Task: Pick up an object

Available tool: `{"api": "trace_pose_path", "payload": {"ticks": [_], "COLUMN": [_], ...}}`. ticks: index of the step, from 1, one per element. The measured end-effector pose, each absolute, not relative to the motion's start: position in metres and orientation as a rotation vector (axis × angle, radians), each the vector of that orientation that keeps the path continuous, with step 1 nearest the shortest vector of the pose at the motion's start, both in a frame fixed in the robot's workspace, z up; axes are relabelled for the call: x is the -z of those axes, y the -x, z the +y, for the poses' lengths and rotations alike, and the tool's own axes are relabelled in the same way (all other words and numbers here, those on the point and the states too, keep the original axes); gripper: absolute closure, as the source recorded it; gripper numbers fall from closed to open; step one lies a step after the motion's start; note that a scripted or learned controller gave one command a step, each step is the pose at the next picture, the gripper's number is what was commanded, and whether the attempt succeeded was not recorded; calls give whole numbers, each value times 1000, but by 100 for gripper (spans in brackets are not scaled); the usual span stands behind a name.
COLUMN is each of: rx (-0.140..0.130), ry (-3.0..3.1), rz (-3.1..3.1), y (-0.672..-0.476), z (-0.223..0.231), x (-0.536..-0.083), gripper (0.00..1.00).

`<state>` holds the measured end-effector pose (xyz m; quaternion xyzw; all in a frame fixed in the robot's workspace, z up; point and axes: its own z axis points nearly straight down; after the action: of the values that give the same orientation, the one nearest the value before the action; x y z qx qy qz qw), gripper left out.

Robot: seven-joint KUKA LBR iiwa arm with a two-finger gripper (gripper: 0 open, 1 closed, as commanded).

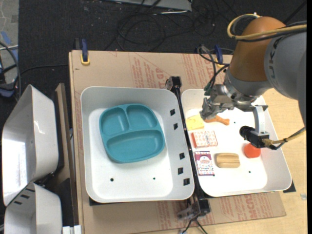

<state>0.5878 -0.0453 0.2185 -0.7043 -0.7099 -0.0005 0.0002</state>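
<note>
The grey two-finger gripper [210,112] hung low in the right-hand white bin [278,177], over a flat yellow block [195,122] and beside a small orange piece [223,121]; its grip state could not be told. This looked like the reaching step; next, closing squarely on one object.

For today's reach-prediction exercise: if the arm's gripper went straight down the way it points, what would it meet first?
Probably the yellow block, just beside the gripper; the orange piece lies close too. Depth is unclear.
</note>
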Motion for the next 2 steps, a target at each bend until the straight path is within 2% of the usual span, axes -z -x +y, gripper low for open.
{"api": "trace_pose_path", "payload": {"ticks": [1, 2], "rx": [-1, 3], "ry": [2212, 2213], "rz": [-2228, -2230], "y": [-582, -586], "z": [6, 53], "x": [-215, -229], "gripper": [100, 100]}}
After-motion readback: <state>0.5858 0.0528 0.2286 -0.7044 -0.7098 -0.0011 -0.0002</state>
